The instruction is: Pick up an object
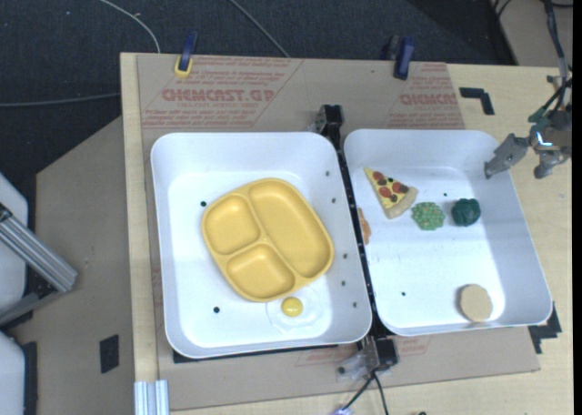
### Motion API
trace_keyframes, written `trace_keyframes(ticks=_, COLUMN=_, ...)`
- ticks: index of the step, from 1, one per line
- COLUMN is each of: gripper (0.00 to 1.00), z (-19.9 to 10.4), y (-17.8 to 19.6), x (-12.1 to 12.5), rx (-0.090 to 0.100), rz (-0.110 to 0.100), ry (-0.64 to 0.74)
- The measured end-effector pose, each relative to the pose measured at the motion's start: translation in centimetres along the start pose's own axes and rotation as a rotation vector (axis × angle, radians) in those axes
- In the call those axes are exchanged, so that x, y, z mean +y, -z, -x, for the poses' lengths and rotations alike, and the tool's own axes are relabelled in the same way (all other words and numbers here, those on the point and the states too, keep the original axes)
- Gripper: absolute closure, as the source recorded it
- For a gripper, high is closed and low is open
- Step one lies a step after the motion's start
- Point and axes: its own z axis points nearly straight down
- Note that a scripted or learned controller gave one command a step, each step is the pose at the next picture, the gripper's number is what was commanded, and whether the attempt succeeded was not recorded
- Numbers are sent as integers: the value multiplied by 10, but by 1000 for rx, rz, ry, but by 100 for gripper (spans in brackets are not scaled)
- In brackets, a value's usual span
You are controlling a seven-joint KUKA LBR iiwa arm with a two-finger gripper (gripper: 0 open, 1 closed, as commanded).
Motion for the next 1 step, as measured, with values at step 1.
trace_keyframes(ticks=1, gripper=0, z=-1, y=8, x=2, rx=-4, rz=14, ry=4)
